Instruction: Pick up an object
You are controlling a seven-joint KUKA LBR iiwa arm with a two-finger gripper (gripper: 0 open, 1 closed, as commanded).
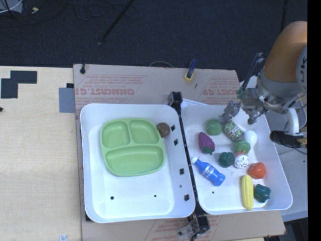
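Grey and spread wide, the pincer (242, 110) is hovering over the right bin's (281, 197) far edge. Its fingers are gripping nothing, just above a green-capped jar (233, 130).

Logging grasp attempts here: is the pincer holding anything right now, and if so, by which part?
Nothing is held. The pincer hangs open above the right bin, with nothing between its fingers. The green-and-white can lies just below it, still among the other toys.

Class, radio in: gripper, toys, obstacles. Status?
Gripper open, holding nothing, above right bin. Green can nearest below. Toys packed close; green ball beside it.
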